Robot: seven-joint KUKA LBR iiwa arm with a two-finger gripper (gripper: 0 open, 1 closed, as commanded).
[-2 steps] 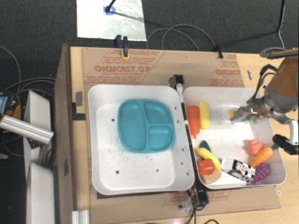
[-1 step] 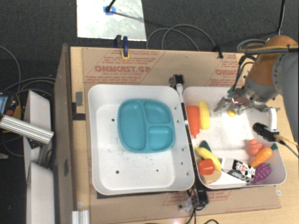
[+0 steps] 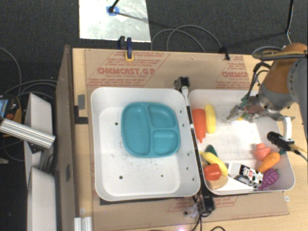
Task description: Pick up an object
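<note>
My gripper hangs over the far part of the right bin, above bare white floor. Nothing shows in its grasp. To its left lie a yellow corn cob and a long orange-red toy vegetable, side by side against the bin's left wall. Along the near side sit a yellow banana, a red tomato, a white printed box, purple grapes, an orange carrot and a pink toy.
The left bin holds a teal divided plate. A black clamp sits at the far end of the wall between the bins. The grey arm with its orange band comes in over the right bin's far right corner.
</note>
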